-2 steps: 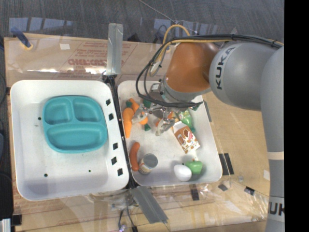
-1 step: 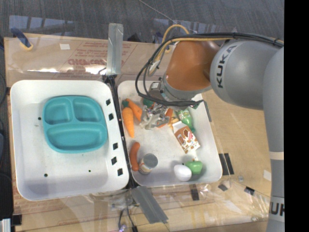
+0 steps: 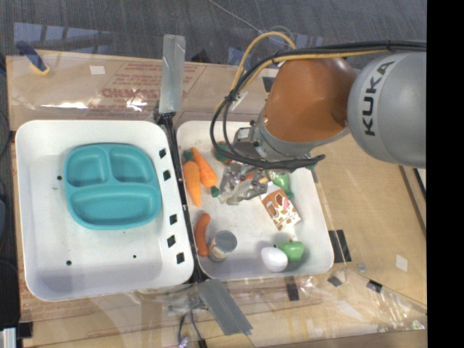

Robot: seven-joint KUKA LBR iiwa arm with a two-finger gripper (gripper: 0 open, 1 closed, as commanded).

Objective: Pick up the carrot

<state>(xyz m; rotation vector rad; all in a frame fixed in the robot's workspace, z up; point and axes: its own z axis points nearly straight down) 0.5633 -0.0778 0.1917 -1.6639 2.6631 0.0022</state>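
Carrot (image 3: pixel 192 183) near "KUKA"-lettered arm (image 3: pixel 380 107)

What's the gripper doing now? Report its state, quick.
Gripper: low in the right bin, beside the carrots; open or closed cannot be told, and no carrot is seen in it.

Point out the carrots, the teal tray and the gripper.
carrots (image 3: pixel 192 182): camera view, middle of the left carrot.
teal tray (image 3: pixel 112 207): camera view, its large compartment.
gripper (image 3: pixel 235 187): camera view, between its fingertips.
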